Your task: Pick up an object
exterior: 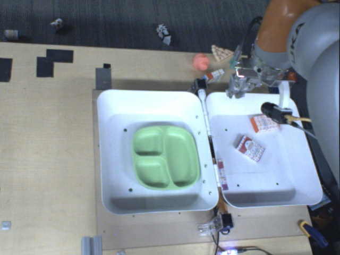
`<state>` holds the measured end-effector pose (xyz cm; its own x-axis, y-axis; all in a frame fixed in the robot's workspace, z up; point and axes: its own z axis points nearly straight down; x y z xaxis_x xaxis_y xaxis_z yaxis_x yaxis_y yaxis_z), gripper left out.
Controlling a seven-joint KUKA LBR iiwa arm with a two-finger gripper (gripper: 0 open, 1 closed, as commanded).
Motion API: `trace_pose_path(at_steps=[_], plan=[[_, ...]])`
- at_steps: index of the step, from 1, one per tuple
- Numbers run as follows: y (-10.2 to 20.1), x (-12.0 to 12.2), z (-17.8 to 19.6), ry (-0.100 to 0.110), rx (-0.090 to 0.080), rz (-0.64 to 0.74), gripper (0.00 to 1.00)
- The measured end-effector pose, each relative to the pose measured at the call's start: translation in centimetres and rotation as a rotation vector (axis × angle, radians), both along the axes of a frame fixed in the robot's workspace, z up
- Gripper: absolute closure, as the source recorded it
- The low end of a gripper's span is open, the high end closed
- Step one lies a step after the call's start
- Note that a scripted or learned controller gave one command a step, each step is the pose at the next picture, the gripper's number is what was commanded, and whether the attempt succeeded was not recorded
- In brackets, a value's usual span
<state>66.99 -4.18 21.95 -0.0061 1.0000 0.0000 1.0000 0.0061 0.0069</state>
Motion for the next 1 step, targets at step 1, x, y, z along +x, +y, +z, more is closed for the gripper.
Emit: trace_pose_path(at_steps=[1], plan=[[-0.04, -0.05, -0.08, 0.002, 0.000, 0.000, 0.00]])
